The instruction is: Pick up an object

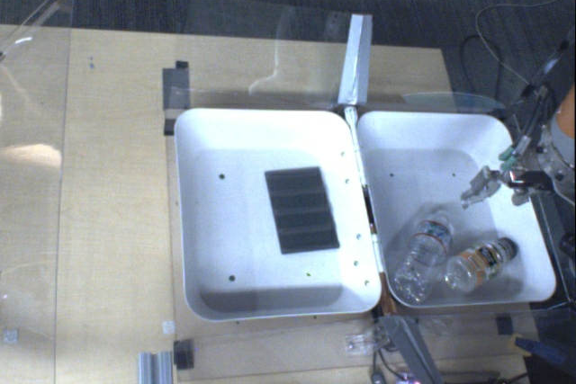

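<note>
Two clear plastic bottles lie in the right bin point(423, 135). One bottle point(421, 258) lies near the bin's front left, and a second bottle point(480, 263) with a yellowish label lies to its right. A black ribbed rectangular pad point(301, 209) lies flat in the middle of the left bin point(207, 193). My gripper point(499, 190) hangs over the right side of the right bin, above and behind the bottles. It is open, with nothing between its fingers point(477, 188).
A metal post point(355, 58) stands behind the seam between the two bins. Cables point(522, 13) run over the dark floor at the back right. Black clamps point(177, 85) sit at the left bin's corners on the wooden bench.
</note>
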Robot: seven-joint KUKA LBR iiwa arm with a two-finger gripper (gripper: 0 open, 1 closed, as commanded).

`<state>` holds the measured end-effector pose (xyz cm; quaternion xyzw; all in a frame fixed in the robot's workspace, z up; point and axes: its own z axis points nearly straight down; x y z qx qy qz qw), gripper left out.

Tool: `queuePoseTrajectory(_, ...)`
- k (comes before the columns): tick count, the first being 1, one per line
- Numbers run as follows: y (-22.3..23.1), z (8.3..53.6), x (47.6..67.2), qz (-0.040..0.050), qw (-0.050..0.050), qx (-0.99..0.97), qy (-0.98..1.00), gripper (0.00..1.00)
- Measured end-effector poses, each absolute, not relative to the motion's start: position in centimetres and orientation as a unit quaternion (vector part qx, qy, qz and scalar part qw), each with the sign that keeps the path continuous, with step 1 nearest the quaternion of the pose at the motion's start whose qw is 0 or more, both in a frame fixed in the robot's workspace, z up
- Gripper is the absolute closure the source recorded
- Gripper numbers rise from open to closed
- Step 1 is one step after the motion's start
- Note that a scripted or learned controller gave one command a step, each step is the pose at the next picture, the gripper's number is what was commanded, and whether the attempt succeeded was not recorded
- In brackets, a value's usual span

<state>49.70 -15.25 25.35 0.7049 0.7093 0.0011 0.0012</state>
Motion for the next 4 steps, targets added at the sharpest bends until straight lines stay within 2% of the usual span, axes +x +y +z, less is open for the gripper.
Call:
queuePoseTrajectory(1, -10.9, 9.0, 52.4, 0.0056, 0.005, 0.744, 0.668, 0.0)
queuePoseTrajectory(2, -10.8, 10.1, 52.6, 0.0077, 0.006, 0.744, 0.668, 1.0)
queuePoseTrajectory(3, -3.0, 18.6, 58.4, 0.0019, 0.001, 0.753, 0.658, 1.0)
queuePoseTrajectory(4, 0.4, 18.5, 59.1, 0.0011, 0.001, 0.795, 0.606, 1.0)
